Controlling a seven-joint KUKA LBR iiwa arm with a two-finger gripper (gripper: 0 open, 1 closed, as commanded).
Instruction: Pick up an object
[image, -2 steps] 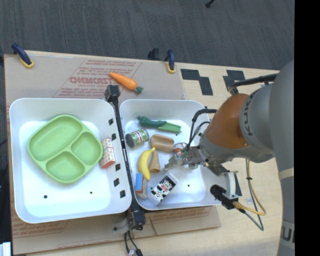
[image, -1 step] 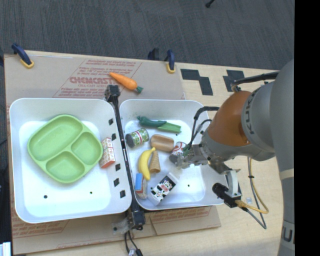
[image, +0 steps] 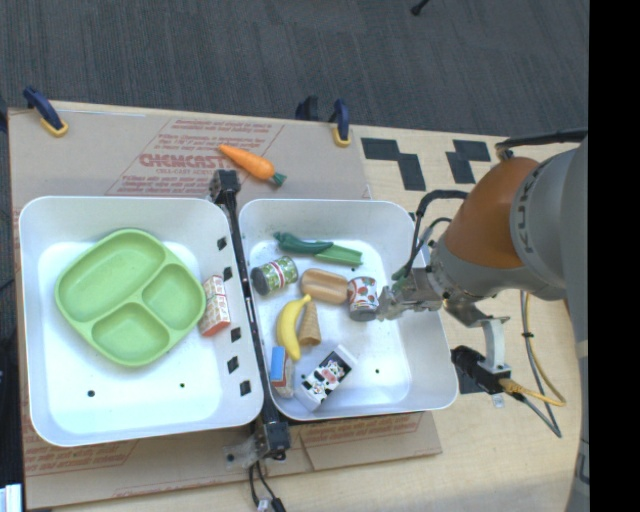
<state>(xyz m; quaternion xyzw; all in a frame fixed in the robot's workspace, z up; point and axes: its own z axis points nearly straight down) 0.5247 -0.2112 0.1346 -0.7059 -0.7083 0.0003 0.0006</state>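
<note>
I see two white bins side by side on the bench. The arm (image: 520, 235) comes in from the right, grey with an orange band. Its gripper (image: 385, 303) is down inside the right bin (image: 425, 385), near the bin's right side. It sits right next to a small can with a red and white label (image: 362, 297). The can looks like it is touching the gripper's tip. I cannot tell if the fingers are open or closed, or if they have the can between them.

A lot of stuff crowds around that can. A brown hot dog bun (image: 324, 286) lies just to its left, touching it or nearly so. Further left is a little jar with a green label (image: 275, 274), tipped on its side. Above them lies a long green pepper (image: 318, 247). Below the bun there is a yellow banana (image: 290, 326), and a tan cone (image: 311, 324) leans beside it. Near the bottom of the bin lies a small carton with black and white cow spots (image: 325, 376). A thin blue thing (image: 279, 364) lies beside the banana's lower end, near the bin's left wall.

In the left bin (image: 60, 415) I see a big green plate with three parts (image: 130, 296). A small red and white box (image: 215, 305) rests against the plate's right edge.

A toy carrot (image: 250, 163) lies outside the bins, on the cardboard (image: 120, 150) above them. Blue clamps (image: 45, 110) hold the cardboard at the top edge.
</note>
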